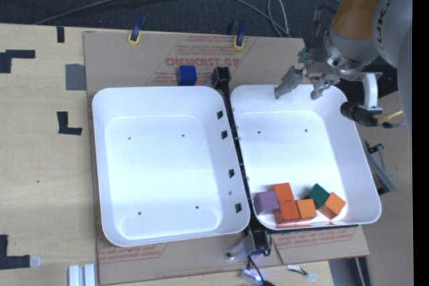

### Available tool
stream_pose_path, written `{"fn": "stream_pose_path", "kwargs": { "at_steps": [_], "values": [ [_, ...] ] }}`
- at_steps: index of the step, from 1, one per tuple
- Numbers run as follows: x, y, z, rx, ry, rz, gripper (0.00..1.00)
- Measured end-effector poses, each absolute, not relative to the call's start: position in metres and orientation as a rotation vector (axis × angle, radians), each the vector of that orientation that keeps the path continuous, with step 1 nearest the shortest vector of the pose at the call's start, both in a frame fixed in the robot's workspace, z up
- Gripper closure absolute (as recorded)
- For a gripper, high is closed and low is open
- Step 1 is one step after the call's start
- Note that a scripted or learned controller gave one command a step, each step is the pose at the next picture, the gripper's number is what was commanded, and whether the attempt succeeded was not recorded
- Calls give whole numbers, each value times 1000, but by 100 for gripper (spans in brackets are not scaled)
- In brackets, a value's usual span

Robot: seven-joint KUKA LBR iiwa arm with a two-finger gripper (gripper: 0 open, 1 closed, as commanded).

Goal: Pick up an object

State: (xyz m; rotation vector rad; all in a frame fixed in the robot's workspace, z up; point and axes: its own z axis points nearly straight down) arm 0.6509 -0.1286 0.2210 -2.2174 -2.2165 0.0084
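Blocks (298, 203) clustered in right bin's (348, 144) near corner, left bin (107, 144) beside, fingers (299, 88) spread apart, holding nothing.

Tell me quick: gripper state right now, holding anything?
Grey two-finger gripper: open, fingers spread, nothing between them; it hangs over the far rim of the right shallow white bin.

Bench (40, 164) bearing a cardboard sheet (201, 60); lying on that sheet, two white bins side by side, left bin (100, 164) and right bin (365, 177), with a blue block (187, 74) sitting just beyond the left bin's far rim.
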Motion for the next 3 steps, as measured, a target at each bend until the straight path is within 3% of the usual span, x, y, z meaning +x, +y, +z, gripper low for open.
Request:
{"fn": "stream_pose_path", "kwargs": {
  "at_steps": [1,3],
  "values": [
    [652,-128,226,-2221,-2222,0,0],
    [659,-128,122,-2219,-2219,5,0]
  ]
}}
